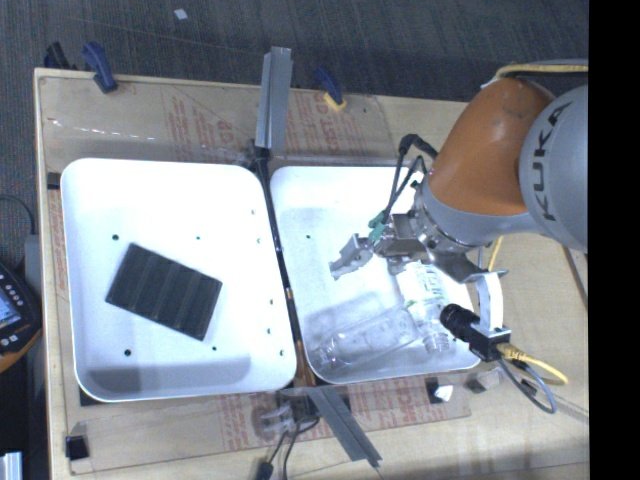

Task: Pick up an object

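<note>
- The end effector hangs over the right bin; whether it grips anything, I cannot tell.
- Just below-right of it lie clear plastic bottles.
- Well left, a dark ridged slab rests in the left bin.

The grey arm reaches in from the right, its orange band above the wrist. The end effector points leftward, tilted down; its finger state is unclear.
</note>
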